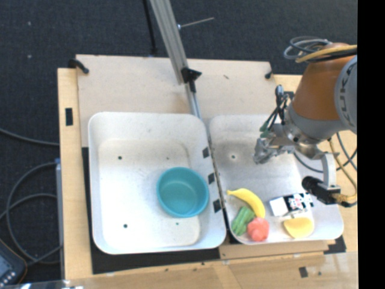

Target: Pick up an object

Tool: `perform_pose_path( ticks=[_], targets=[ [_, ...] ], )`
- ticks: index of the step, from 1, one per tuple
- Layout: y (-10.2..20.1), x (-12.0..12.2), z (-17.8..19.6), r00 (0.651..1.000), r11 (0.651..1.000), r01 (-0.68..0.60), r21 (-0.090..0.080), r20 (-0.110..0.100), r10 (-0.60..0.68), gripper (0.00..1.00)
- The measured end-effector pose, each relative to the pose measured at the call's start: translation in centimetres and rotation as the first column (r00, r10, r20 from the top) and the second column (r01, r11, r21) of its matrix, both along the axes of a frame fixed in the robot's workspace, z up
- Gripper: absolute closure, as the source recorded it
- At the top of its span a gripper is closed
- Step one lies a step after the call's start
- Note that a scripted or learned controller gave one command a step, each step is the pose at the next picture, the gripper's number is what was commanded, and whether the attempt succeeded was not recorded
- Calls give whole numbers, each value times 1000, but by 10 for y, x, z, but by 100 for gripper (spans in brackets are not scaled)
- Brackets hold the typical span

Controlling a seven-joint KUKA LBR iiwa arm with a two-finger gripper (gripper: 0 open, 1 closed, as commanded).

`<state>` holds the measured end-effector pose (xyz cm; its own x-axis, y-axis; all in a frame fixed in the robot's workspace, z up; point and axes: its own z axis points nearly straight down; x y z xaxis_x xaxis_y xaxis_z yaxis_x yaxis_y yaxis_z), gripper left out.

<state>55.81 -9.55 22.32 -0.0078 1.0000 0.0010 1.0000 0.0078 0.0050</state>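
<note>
Arm reaching in over right bin (240, 134), gripper (263, 152) hovering above its centre; finger state can't tell. Along right bin's near edge: banana (249, 200), green object (242, 220), red object (258, 229), yellow piece (299, 226), small white box (290, 205). Left bin (120, 137): blue bowl (182, 191) near right edge.

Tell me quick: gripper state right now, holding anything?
Gripper: cannot be told whether open or closed; it sits above the right bin, apart from the banana, with nothing seen in it.
</note>
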Motion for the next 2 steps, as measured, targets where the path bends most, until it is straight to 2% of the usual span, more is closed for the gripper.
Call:
perform_pose_path(
  ticks=[2],
  targets=[
    [97, -28, -7, 1000, 1000, 2, 0, -4, -2, 100]
  ],
)
